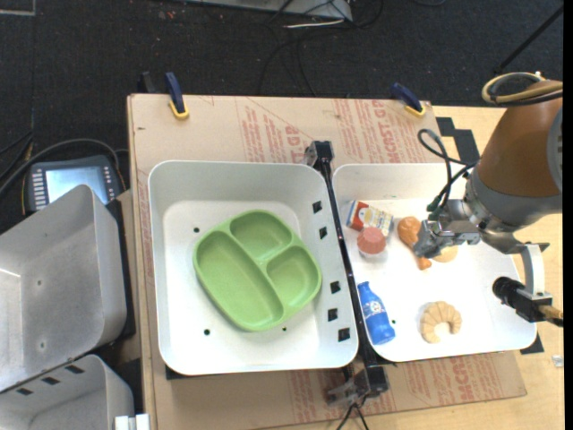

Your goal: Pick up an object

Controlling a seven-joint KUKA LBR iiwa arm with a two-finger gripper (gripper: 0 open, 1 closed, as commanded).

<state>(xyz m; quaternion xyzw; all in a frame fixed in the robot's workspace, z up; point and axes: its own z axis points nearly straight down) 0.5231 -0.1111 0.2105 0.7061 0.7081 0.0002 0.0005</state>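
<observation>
The right bin (501,325) holds several small objects. A red and white carton (367,215) lies at its far left, with a red round piece (372,241) just in front of it. An orange piece (409,230) sits beside them. A blue bottle (375,313) lies along the bin's left wall, and a tan croissant (440,320) rests near the front. My gripper (433,243) hangs low over the bin's middle, right of the orange piece. A small orange and yellow item (424,261) peeks out from under it.
The left bin (170,330) carries a green divided plate (258,270). A black divider (340,267) runs between the two bins. The arm's grey and orange body (524,164) covers the right bin's far right corner. Blue clamps (176,96) grip the board's far edge.
</observation>
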